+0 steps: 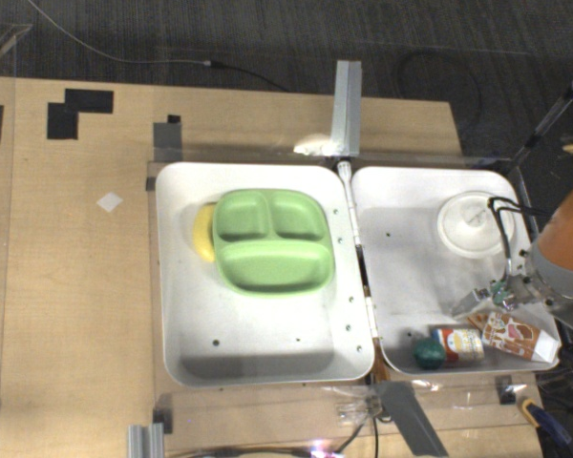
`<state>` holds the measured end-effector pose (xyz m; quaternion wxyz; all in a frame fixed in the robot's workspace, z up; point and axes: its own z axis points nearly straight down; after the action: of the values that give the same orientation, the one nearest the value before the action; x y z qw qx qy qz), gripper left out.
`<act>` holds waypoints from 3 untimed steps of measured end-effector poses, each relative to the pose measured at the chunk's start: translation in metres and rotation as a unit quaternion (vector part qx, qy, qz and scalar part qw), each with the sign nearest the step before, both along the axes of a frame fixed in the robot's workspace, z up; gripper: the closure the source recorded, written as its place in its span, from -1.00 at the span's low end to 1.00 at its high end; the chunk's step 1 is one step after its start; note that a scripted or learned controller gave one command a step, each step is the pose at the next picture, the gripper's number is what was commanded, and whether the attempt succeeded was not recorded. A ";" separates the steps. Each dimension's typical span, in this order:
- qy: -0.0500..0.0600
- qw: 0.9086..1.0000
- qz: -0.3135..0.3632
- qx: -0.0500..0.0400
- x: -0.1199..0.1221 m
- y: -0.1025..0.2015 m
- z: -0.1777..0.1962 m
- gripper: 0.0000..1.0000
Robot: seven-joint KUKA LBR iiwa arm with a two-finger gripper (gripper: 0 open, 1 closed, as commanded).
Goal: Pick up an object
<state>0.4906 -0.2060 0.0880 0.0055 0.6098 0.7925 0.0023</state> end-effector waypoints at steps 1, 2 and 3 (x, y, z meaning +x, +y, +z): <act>0.002 0.986 0.166 -0.001 -0.001 0.000 0.105 -1.00; 0.002 0.981 0.196 -0.001 -0.001 0.009 0.008 -1.00; -0.002 0.999 0.036 0.000 0.001 0.104 0.001 -1.00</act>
<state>0.4917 -0.1021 0.0894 0.0071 0.5806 0.8142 0.0038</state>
